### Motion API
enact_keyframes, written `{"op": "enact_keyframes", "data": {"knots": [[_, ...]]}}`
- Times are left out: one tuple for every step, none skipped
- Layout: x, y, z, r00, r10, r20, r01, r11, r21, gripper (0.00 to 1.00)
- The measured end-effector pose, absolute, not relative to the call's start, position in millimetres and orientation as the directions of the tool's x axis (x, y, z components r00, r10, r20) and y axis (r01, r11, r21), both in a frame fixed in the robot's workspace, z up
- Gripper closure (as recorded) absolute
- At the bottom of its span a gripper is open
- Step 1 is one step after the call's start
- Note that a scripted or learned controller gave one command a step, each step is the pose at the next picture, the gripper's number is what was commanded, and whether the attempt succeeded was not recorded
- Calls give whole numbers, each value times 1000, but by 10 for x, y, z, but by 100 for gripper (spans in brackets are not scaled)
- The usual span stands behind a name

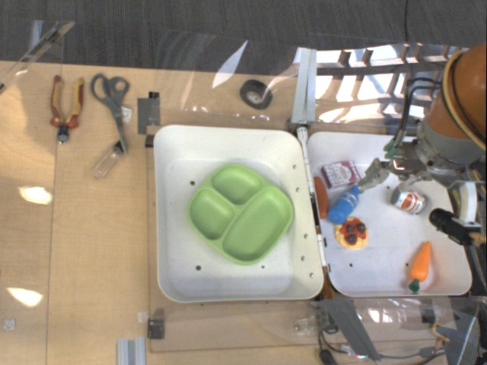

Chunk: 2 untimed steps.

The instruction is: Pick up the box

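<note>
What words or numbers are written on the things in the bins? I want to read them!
None can be read.
Box: it has a printed label, too small and blurred to read.
Can: red and white markings, too blurred to read.
Green plate: plain, no writing.

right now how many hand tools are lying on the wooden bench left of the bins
2: red-handled pliers at the far left, and grey-handled metal scissors just right of them. A clear object lies below the scissors; I cannot tell what it is.
</note>
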State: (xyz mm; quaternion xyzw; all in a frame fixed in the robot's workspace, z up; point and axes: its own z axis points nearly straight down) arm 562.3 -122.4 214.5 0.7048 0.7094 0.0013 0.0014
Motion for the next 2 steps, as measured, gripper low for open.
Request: {"op": "enact_keyframes", "data": {"knots": [[6184, -1147, 962, 52, 999, 0, 999, -52, 8, 0], [6431, -1105, 880, -52, 999, -5, 999, 52, -16, 0]]}}
